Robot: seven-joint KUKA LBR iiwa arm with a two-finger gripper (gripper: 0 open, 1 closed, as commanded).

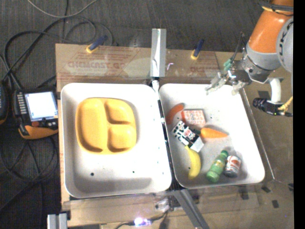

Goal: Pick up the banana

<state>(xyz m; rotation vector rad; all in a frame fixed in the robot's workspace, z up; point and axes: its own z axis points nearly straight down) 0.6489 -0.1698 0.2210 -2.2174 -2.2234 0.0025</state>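
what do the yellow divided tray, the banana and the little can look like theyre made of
The yellow divided tray looks like moulded plastic: uniform colour, rounded compartment edges, a soft sheen. The banana looks like smooth matte plastic, probably a toy, though real fruit cannot be ruled out at this sharpness. The little can seems to be metal with a printed red label, given its pale shiny top; too small to be sure.

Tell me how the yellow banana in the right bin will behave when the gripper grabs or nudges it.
The curved yellow banana lies flat, so it would probably pivot or slide on the smooth white right bin rather than roll. Its surface looks glossy, so narrow fingers may slip off the curve. The black-and-white patterned packet and green bottle sit close by, so a push would likely knock them.
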